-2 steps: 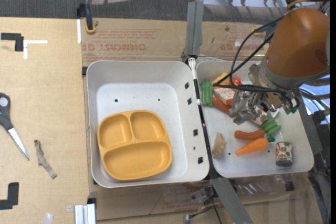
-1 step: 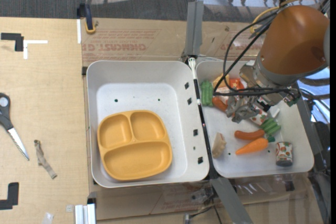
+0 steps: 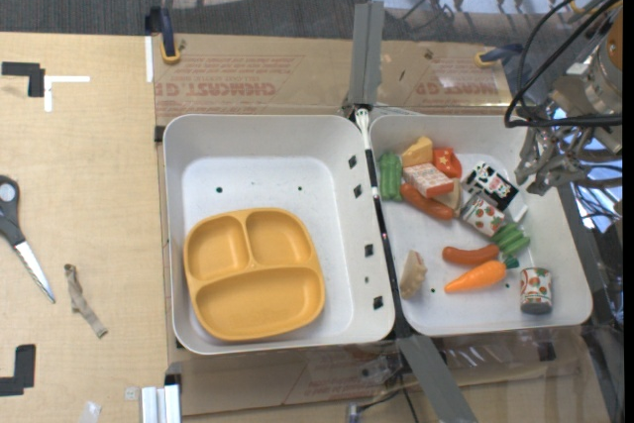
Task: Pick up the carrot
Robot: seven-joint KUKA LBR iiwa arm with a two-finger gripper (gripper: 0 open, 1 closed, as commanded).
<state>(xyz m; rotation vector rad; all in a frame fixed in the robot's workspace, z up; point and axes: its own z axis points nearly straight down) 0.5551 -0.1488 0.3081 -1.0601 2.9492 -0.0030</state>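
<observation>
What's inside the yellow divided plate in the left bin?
The yellow three-compartment plastic plate holds nothing visible in any compartment. It lies flat in the left white bin, so whatever is beneath it is covered.

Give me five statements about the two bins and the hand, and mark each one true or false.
1. The carrot lies in the right bin. True.
2. The yellow divided plate sits in the right bin. False: it sits in the left bin.
3. The hand is gripping the carrot. False: the hand is near the right bin's far right edge, well apart from the carrot, which lies on the bin floor.
4. A small can stands to the right of the carrot. True.
5. The scissors lie inside the left bin. False: they lie on the bench, left of both bins.
</observation>
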